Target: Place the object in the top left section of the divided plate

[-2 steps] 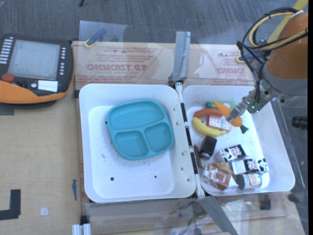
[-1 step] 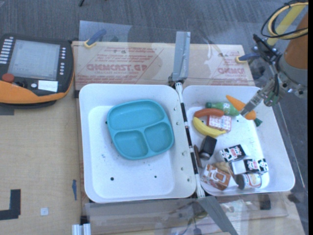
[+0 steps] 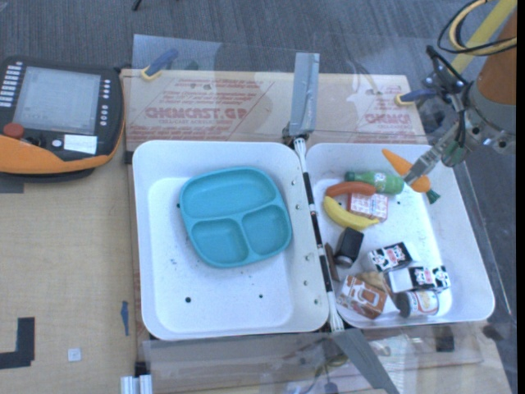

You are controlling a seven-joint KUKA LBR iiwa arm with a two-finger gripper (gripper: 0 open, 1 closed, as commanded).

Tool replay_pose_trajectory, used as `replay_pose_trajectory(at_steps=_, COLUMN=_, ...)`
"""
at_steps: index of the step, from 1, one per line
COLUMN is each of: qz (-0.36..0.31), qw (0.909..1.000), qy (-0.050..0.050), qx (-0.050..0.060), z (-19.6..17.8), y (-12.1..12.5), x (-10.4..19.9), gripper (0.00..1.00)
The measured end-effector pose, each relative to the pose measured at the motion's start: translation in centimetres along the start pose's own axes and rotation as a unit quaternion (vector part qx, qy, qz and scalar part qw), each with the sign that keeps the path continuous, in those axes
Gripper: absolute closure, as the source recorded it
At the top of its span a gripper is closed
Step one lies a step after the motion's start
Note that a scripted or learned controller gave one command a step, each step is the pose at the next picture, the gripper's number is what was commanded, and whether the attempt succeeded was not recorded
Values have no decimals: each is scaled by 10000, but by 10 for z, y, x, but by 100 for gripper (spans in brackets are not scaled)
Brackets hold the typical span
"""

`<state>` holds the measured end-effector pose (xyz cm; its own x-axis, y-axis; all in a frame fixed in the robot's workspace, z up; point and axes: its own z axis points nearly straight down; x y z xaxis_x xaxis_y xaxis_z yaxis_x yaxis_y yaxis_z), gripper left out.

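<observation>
Pincer (image 3: 423, 167) over right bin (image 3: 476, 245), at its upper right; finger state impossible to tell. Carrot (image 3: 408, 171) directly at pincer tip, contact or grip unclear. Green bottle (image 3: 376, 180) just left of pincer; hot dog (image 3: 349, 190) and banana (image 3: 344, 213) farther left and below. Cartons (image 3: 408, 271) well below. Blue plate (image 3: 235, 216) far left, in left bin (image 3: 156, 245).

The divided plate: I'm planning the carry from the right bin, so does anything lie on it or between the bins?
Nothing lies on the divided plate; its three sections look bare. Between the right bin, where the toy carrot lies by the gripper, and the left bin run only their low rims.
</observation>
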<state>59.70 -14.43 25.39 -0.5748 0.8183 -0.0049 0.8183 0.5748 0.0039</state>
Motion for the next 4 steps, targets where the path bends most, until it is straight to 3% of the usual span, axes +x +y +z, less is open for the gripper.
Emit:
replay_pose_trajectory(at_steps=1, qz=-799, qw=9968, qy=21, qx=10, z=69, y=29, x=56, gripper=100)
replay_pose_trajectory(at_steps=2, qz=-572, qw=9984, qy=7, qx=4, z=80, y=47, x=-9, gripper=100)
replay_pose_trajectory(at_steps=3, qz=-873, qw=9962, qy=20, qx=7, z=50, y=74, x=62, gripper=100)
replay_pose_trajectory(at_steps=4, qz=-1962, qw=9806, qy=4, qx=-6, z=-55, y=48, x=98, gripper=100)
